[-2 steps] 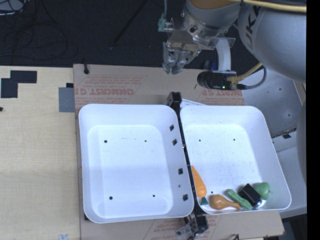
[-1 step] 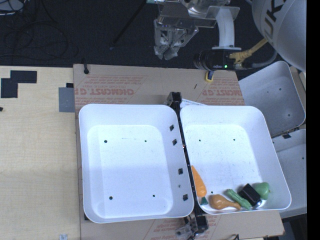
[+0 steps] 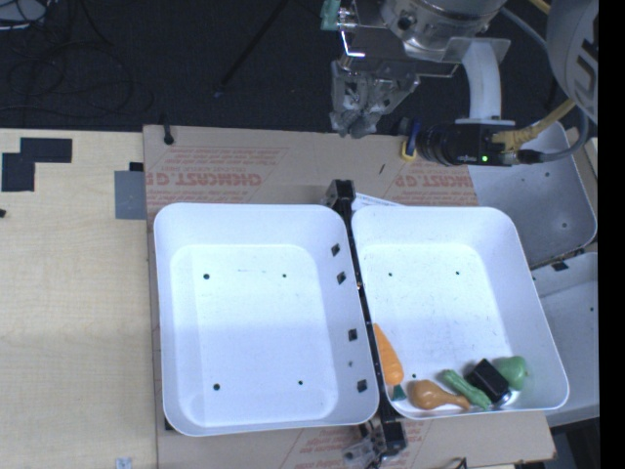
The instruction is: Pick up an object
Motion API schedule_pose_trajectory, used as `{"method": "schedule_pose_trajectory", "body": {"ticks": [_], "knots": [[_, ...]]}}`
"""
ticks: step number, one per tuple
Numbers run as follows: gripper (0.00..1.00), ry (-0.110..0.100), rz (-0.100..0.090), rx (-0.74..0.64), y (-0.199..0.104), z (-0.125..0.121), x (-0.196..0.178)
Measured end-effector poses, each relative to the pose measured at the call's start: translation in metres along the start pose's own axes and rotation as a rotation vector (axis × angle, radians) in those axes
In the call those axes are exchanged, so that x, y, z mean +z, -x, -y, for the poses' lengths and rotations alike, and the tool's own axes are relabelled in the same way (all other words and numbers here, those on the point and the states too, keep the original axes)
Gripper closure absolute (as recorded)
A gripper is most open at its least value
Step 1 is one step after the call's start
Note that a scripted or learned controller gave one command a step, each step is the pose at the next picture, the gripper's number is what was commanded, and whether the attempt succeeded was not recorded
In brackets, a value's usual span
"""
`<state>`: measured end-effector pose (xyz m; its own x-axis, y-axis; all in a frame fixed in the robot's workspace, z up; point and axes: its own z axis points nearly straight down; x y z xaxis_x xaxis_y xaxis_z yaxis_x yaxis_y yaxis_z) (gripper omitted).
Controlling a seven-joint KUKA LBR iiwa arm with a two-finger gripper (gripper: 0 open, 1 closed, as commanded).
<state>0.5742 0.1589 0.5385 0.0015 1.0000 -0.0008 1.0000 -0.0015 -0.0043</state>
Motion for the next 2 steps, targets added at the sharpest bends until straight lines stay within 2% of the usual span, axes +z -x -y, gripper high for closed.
{"method": "schedule_pose_trajectory", "body": {"ticks": [1, 2], "knots": [[1.0, -0.001, 0.001, 0.0, 0.033, 0.028, 0.001], [1.0, -0.001, 0.0, 0.001, 0.079, 0.056, 0.001]]}}
